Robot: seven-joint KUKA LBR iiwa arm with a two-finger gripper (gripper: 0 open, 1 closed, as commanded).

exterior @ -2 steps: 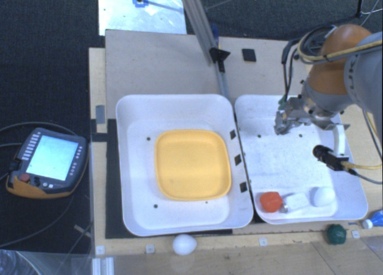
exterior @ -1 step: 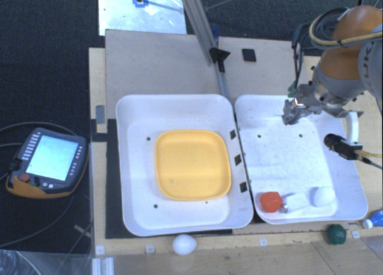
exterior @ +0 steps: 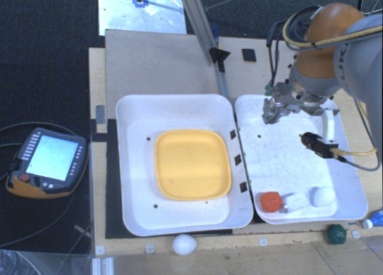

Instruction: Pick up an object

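Orange ball (exterior: pixel 270 201) lies near the right bin's (exterior: pixel 287 148) front rim, beside a white block (exterior: pixel 294 201) and white ball (exterior: pixel 323 196). Well behind them, the hand (exterior: pixel 272 112) hovers over that bin's rear; its spread is unclear.

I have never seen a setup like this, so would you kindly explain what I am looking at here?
One camera looks down at a slant on a bench. The grey robot arm with an orange band reaches in from the right; its two-finger tool hangs over the far end of the right shallow white bin, with nothing seen between its fingers. That bin holds a small red-orange object, a white ball and a small white piece. The left shallow white bin holds a square yellow plastic plate. A white egg-shaped object and a dark green ball lie outside the bins.
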